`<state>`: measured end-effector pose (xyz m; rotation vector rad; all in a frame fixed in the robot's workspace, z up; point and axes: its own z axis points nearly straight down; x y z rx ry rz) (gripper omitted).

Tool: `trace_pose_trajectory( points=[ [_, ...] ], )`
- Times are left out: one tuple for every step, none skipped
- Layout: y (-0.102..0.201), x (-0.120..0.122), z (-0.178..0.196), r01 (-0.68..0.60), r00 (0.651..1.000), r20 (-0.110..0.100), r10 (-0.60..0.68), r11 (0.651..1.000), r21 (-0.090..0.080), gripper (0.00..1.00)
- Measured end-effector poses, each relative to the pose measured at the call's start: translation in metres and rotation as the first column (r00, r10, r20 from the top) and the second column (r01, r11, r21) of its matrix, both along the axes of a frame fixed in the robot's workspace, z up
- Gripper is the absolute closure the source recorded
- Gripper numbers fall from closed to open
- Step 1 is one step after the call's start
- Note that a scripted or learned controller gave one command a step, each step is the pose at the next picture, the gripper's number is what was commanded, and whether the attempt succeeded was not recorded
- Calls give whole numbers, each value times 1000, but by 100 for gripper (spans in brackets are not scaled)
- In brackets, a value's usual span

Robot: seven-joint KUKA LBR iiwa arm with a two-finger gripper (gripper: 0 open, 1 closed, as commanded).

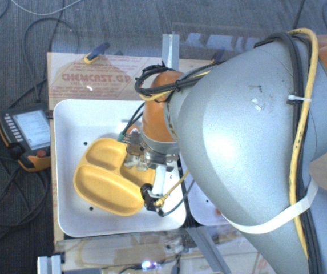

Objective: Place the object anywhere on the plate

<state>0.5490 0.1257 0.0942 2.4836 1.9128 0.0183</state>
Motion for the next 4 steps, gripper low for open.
trace_pose_trajectory(
  points=[
    [7,-10,1,139,990,17,-139,990,3,100],
    [6,9,0,489,873,-6,-489,872,12,100],
    [4,74,-1,288,957,-38,-288,958,-3,100],
    [3,74,-1,288,957,-38,-288,958,-4,0]
  ],
)
